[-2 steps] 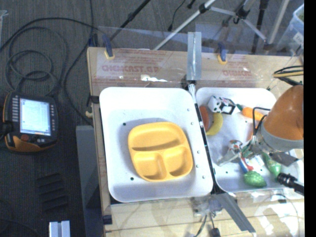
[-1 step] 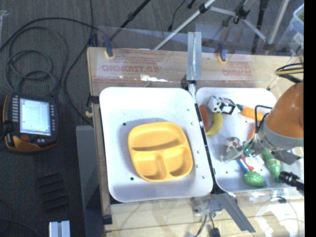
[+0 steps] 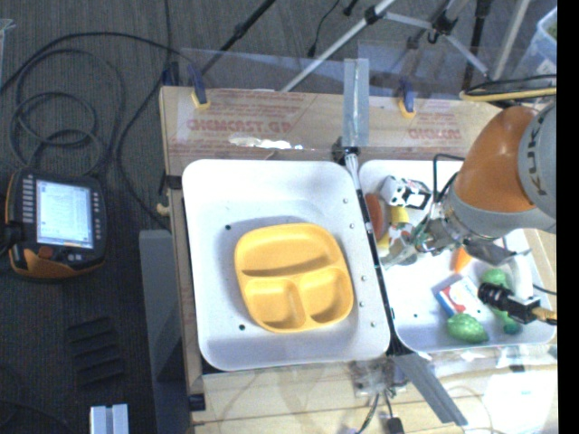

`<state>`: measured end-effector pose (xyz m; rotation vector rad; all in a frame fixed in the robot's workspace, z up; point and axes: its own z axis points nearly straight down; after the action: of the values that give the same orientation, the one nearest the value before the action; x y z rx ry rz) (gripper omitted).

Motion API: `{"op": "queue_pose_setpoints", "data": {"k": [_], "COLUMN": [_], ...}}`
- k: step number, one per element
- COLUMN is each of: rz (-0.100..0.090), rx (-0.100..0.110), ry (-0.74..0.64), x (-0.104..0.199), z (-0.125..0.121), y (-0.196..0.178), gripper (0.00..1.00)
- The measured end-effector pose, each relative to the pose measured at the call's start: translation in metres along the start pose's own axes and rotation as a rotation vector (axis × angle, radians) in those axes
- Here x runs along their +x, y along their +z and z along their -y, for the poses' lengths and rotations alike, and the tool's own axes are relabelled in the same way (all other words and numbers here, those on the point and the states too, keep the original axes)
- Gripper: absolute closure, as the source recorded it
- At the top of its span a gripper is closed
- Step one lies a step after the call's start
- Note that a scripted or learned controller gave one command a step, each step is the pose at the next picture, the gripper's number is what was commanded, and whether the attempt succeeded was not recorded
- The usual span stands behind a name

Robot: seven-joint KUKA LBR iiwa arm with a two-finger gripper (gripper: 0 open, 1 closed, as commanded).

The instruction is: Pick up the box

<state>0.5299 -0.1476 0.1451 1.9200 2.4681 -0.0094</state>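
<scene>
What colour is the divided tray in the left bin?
Yellow; the divided tray shows plainly in the camera view.

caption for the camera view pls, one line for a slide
KUKA arm's claw low over the cluttered right bin near a small box; a yellow divided tray sits in the left bin.

arm [image 3: 507,165] is pretty chunky tbh, big rounded orange band w/ a grey shell next to it, dark lettering on the grey part cut off at the edge. grey wrist section below the orange. thin black cable loops along the front of it. gripper [image 3: 416,238] end looks like small metal bits, too blurry for detail
</scene>
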Motion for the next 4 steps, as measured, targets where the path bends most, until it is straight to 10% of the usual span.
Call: {"op": "queue_pose_setpoints", "data": {"k": [1,3,4], "rz": [0.009,-0.016,-0.018], "rx": [-0.001,0.005,0.005], "ry": [0.007,-0.046,-0.046], "x": [-0.006,-0.057,-0.057], "z": [0.002,0.055,0.054], "y": [-0.001,0.028,0.020], "gripper": [0.00,0.00,1.00]}}
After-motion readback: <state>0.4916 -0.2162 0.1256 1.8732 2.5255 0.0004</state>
